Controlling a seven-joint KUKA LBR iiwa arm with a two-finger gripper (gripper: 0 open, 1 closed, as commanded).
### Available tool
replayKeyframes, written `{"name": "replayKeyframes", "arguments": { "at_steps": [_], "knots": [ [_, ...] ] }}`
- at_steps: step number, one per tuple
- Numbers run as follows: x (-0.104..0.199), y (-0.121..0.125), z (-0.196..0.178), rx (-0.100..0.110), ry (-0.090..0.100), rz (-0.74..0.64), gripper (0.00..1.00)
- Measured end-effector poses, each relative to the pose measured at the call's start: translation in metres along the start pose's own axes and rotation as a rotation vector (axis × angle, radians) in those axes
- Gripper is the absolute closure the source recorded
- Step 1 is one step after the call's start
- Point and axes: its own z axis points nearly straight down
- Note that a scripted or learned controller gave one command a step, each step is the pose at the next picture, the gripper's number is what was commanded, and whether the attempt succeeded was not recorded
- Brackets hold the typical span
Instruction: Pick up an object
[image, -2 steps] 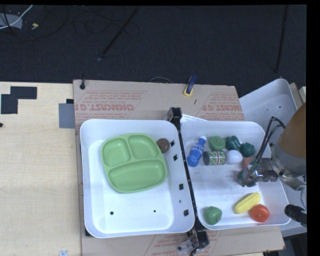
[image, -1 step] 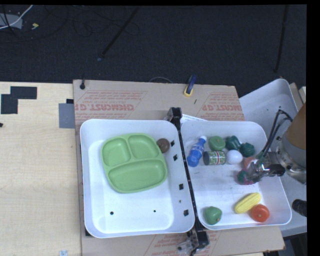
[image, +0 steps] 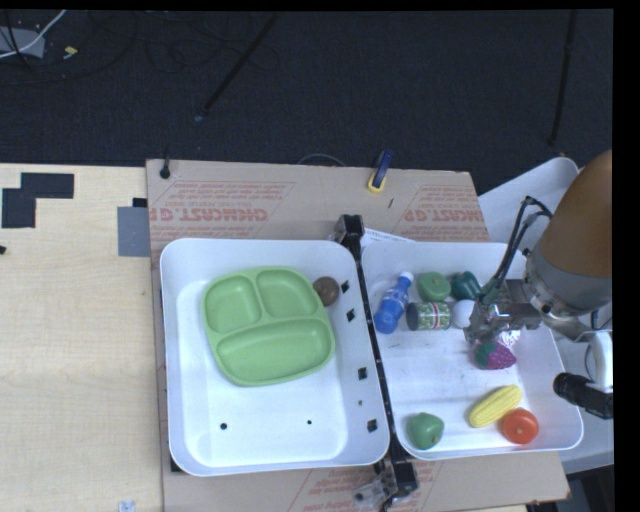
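Note:
My gripper (image: 492, 335) hangs low in the right bin (image: 450, 440), near its right side, directly over a magenta toy (image: 497, 355) that peeks out below it. Just left of the gripper lie a white ball (image: 461, 313), a small labelled jar (image: 430, 316) and a blue bottle (image: 391, 303). Behind them are a green lump (image: 433, 286) and a dark teal piece (image: 465, 285). Toward the bin's front sit a yellow corn cob (image: 495, 405), an orange-red tomato (image: 519, 426) and a green pepper (image: 425, 430).
The left bin (image: 200, 440) holds a green divided plate (image: 268, 325) and a small brown ball (image: 326, 290) by its right wall. A black divider (image: 365, 330) runs between the bins. Cardboard lies under both bins, with a blue and yellow clip (image: 379, 172) at its back edge.

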Motion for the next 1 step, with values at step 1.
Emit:
{"name": "replayKeyframes", "arguments": {
  "at_steps": [1],
  "knots": [
    [0.0332,0.0341,-0.0052,-0.001,0.000,-0.001,1.00]
  ]
}}
